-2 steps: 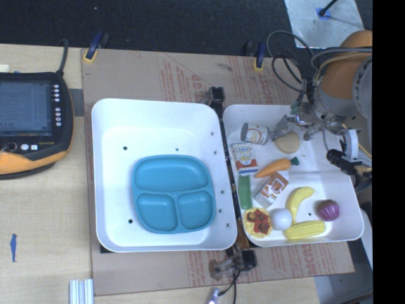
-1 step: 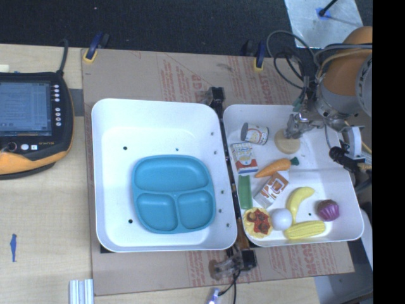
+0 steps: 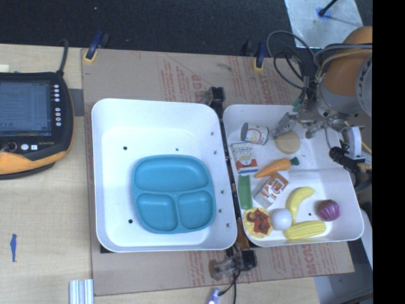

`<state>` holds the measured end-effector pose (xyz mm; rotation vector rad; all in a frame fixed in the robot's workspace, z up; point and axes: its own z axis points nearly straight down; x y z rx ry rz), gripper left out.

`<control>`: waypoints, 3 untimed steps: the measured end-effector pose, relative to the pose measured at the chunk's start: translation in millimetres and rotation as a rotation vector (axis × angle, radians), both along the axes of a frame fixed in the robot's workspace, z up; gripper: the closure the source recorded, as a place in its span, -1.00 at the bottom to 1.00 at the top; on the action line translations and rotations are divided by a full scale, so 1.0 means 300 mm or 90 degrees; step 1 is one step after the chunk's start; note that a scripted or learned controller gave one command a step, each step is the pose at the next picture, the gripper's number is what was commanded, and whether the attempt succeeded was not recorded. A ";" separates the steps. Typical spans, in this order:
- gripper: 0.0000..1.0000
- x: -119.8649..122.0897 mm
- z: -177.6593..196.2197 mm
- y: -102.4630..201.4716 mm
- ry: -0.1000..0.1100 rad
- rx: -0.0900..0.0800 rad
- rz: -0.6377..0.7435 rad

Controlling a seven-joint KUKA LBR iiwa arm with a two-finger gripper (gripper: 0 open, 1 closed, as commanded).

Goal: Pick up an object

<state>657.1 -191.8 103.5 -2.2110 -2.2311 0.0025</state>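
Observation:
The right white bin [image 3: 345, 181] holds several toy foods: a small can [image 3: 255, 133], a tan round piece [image 3: 288, 144], a carrot [image 3: 275, 166], a small carton [image 3: 272, 189], a banana [image 3: 299, 201], a purple piece [image 3: 328, 209], a corn cob [image 3: 305, 230], a white egg [image 3: 281, 219] and a green stick [image 3: 245, 191]. My gripper [image 3: 302, 124] hangs over the bin's far side, just above and to the right of the tan piece. It is open, with its fingers spread and nothing between them.
The left white bin [image 3: 114, 132] holds a blue divided plate [image 3: 173, 192]. A teach pendant [image 3: 28, 122] lies on the bench at far left. Cables loop behind the arm at upper right. A printed packet [image 3: 243, 156] and a red-topped piece [image 3: 257, 222] lie along the right bin's left wall.

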 end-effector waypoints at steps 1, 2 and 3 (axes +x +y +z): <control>-1.00 -0.156 -0.039 0.028 0.002 0.000 -0.003; -1.00 -0.001 -0.037 -0.004 0.000 0.001 -0.002; 1.00 0.001 0.002 -0.005 0.000 0.000 0.000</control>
